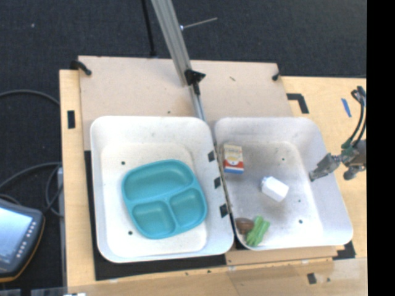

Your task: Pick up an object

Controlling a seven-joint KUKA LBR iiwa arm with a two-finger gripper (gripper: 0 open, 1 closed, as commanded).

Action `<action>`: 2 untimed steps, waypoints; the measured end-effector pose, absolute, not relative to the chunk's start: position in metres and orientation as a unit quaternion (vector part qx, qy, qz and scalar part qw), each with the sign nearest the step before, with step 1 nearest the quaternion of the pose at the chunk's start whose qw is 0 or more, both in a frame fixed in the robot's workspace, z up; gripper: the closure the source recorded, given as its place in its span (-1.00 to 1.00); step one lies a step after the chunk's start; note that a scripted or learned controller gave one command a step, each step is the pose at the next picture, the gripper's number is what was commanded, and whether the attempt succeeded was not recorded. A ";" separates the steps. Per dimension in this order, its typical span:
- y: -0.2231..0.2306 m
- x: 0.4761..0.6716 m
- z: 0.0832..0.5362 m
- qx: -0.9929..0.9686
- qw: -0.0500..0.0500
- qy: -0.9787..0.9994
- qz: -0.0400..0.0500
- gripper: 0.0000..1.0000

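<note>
tool [330, 165] at right edge of frame, over right bin's [327, 184] rim; its grip state is unclear; white block [274, 188] lies nearby.

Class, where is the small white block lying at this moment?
The white block lies in the right bin, near its middle, right of the small carton and above the green object.

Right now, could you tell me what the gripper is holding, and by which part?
Nothing: the gripper hangs over the right bin's edge, apart from every object.
</note>
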State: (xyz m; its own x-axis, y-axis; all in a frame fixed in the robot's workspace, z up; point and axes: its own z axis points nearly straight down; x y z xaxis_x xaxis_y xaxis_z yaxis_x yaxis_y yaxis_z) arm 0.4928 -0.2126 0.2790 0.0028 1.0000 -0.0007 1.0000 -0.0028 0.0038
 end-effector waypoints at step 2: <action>-0.042 0.491 0.200 0.704 -0.001 0.710 0.001 -1.00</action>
